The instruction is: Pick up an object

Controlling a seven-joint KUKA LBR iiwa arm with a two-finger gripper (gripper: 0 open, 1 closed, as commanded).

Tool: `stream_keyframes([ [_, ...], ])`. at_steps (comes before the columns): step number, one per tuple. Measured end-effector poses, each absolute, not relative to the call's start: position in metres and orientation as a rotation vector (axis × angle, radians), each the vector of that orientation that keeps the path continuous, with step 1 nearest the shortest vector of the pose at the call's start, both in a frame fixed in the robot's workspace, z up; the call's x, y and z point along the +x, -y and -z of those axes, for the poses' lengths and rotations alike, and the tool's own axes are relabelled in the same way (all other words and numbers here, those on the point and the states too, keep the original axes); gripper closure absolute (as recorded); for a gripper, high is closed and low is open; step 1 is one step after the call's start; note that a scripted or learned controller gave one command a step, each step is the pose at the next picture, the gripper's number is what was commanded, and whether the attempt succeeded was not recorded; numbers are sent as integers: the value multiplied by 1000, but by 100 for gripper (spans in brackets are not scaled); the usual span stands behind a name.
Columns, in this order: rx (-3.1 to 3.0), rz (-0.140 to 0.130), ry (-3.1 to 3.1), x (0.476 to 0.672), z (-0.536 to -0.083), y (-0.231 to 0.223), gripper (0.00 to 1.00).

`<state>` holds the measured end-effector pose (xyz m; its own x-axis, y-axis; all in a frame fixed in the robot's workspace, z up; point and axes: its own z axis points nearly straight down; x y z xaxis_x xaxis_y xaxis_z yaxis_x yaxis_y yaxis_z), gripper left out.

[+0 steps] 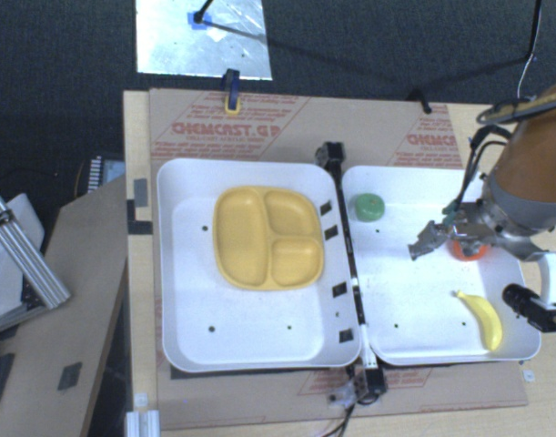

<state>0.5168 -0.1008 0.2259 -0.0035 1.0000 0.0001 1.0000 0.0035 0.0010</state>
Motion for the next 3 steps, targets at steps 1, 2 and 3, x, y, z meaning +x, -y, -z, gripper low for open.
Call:
stream_keyframes([
  [1, 2223, 3, -2224, 526, -176, 104, 0],
  [2, 2224, 4, -2224, 530, -120, 112, 0],
  [3, 2223, 2, -2224, 530, -82, 111, 0],
])
